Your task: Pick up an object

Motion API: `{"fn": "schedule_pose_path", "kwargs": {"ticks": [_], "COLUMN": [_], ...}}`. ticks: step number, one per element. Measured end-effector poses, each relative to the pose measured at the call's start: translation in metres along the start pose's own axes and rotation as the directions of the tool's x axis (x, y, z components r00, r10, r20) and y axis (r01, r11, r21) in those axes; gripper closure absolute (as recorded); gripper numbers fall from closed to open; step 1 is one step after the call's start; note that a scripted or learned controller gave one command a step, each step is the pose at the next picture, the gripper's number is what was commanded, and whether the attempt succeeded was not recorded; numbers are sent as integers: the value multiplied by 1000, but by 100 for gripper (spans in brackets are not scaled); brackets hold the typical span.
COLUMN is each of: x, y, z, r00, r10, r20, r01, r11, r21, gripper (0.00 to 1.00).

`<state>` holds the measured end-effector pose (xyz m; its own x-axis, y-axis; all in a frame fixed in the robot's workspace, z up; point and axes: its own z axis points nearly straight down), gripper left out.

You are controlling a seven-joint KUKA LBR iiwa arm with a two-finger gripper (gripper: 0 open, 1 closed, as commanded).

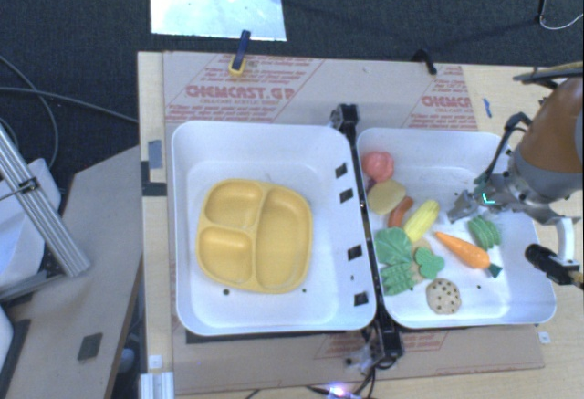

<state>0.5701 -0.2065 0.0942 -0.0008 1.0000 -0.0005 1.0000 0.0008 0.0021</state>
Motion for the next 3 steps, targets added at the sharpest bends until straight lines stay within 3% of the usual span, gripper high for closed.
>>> {"fn": "schedule_pose_path", "kwargs": {"ticks": [1, 3], "x": [0, 0], "y": [1, 3], "z": [-11, -32], "r00": [1000, 1000], "r10": [-1, -1], "r20": [1, 1], "r01": [1, 1], "r11": [1000, 1000], "r21": [-3, -9], "gripper": [100, 100]}}
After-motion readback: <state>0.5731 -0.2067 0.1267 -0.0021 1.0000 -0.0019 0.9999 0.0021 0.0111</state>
